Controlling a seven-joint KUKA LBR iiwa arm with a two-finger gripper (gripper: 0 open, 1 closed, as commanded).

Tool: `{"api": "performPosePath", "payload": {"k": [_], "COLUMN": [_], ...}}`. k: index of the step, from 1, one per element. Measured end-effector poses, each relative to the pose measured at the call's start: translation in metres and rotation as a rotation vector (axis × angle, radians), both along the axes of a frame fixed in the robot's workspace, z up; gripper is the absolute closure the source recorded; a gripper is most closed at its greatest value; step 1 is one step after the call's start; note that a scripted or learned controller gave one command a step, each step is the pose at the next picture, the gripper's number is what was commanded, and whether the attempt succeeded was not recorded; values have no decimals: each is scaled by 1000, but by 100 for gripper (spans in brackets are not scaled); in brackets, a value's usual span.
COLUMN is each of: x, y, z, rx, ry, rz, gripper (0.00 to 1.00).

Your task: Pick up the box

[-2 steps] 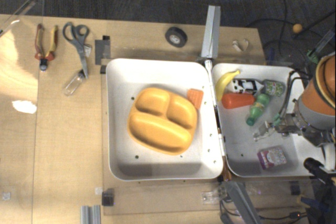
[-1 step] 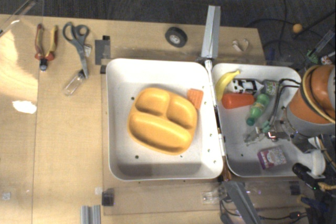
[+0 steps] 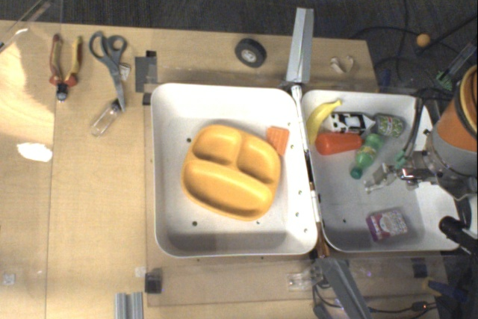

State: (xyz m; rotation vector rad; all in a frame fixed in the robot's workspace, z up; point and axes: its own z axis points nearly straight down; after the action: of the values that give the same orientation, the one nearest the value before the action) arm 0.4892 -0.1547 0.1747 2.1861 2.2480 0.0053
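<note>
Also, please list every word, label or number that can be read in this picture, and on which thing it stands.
None can be read.
Purple box: printed face, too blurred to read.
Black-and-white carton: markings, no legible letters.
Green bottle: label too small to read.

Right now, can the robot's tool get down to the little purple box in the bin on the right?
Probably yes. The purple box lies flat on bare bin floor in the right bin, apart from the bottles and banana farther back. The tool hangs just above it in the view, with nothing lying between them.

Robot lab bench (image 3: 75,183) (bins (image 3: 224,93), tools)
</note>
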Motion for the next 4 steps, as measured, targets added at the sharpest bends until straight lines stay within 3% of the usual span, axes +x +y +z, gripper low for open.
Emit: {"api": "performPosePath", "payload": {"k": [1,2,3,4], "x": [-1,1,0,0], "y": [-51,-32,-8,-18], "z": [-74,-85,-66,-23], "rx": [1,-6,-1,-1], "ry": [4,-6,1,0], "rz": [16,120,227,165], "gripper": [0,0,0,0]}}
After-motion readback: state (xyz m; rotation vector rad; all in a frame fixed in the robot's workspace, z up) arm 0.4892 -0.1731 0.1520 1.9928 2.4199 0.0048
